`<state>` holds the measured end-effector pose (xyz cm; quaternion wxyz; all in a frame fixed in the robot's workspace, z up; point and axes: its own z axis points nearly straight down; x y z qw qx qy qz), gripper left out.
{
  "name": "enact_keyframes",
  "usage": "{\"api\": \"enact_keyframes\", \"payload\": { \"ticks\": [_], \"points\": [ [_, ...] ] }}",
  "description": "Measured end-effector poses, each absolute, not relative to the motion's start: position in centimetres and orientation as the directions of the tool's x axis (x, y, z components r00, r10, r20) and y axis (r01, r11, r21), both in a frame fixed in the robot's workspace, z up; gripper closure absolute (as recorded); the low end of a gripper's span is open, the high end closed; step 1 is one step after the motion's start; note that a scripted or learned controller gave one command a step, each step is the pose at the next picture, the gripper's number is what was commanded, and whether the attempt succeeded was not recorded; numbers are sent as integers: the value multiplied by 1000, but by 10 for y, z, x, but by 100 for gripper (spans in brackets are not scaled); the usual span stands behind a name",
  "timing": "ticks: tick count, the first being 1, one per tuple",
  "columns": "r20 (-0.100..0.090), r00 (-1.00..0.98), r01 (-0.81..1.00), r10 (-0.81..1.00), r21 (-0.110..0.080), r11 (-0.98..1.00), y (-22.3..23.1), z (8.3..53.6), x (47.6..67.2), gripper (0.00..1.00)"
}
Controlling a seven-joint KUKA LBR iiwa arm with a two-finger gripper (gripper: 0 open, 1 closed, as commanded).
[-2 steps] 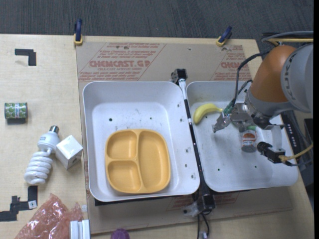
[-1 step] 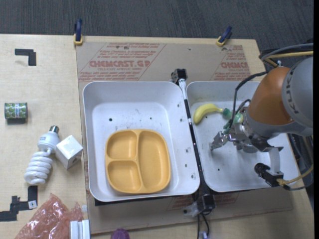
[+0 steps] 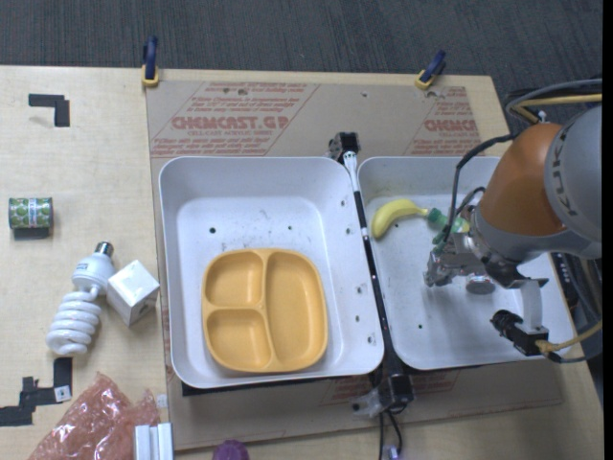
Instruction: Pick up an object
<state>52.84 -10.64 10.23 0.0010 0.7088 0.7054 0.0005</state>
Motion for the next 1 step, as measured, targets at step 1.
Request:
{"api": "enact_keyframes", "payload": {
  "ticks": [1],
  "points": [
    [-2,-1,1000,1000,1,1,-194,93,612,100]
  ]
}}
